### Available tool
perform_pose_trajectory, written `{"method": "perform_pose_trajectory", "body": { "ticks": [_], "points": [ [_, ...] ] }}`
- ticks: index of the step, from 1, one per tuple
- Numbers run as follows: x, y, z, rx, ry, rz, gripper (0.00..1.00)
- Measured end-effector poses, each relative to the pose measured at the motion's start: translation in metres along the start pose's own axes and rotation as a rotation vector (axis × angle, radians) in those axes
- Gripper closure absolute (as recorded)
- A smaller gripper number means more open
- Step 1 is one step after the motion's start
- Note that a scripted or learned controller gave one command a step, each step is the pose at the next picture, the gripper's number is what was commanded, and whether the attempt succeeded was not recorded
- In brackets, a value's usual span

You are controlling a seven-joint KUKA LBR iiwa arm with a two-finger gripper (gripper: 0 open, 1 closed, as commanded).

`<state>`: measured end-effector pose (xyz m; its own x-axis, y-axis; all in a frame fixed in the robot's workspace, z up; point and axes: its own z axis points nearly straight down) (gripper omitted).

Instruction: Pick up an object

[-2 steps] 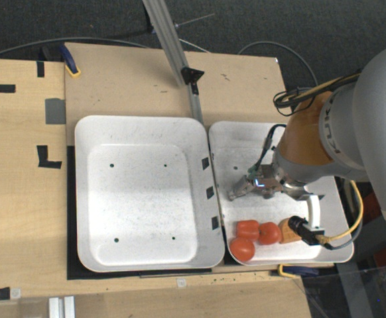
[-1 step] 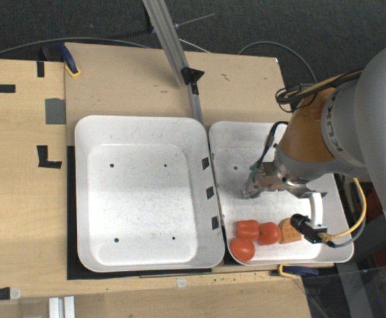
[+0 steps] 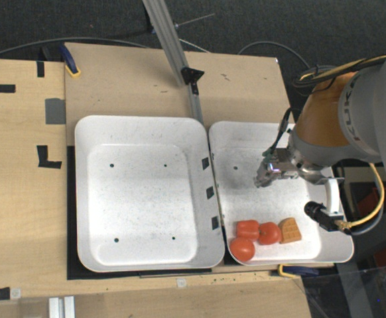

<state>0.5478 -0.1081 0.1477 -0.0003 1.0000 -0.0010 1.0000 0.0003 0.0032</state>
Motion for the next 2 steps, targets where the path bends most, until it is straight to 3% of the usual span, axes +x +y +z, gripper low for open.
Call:
{"method": "perform_pose_trajectory", "body": {
  "ticks": [1,2],
  "points": [
    [-0.001,0.006,-0.044,0.000,0.000,-0.001,1.00],
    [-0.001,0.007,-0.061,0.003,0.001,-0.001,1.00]
  ]
}}
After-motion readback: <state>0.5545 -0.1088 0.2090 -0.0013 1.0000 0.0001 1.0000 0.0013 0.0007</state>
